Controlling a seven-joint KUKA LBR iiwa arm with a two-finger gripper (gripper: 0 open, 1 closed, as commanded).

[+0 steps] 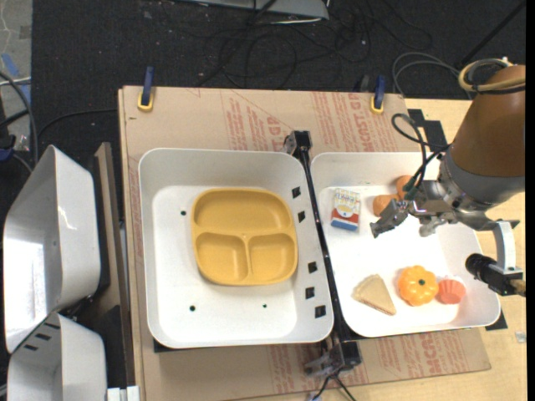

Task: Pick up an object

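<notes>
Two white bins sit side by side on a cardboard-topped bench. The left bin holds a yellow tray with three compartments, lying flat near the bin's middle. The right bin holds the small things: a carton in red, white and blue lies toward its far left; a tan wedge lies at the near side, with an orange pumpkin just to its right and a small pink piece beside the pumpkin, close to the bin's right wall. An orange lump lies right of the carton, and another orange bit shows just beyond it, partly hidden by the arm.

The arm reaches in from the right over the far part of the right bin. Its gripper hangs above bare bin floor between the carton and the pumpkin, near the orange lump. The two dark fingers stand spread apart with nothing between them.
</notes>
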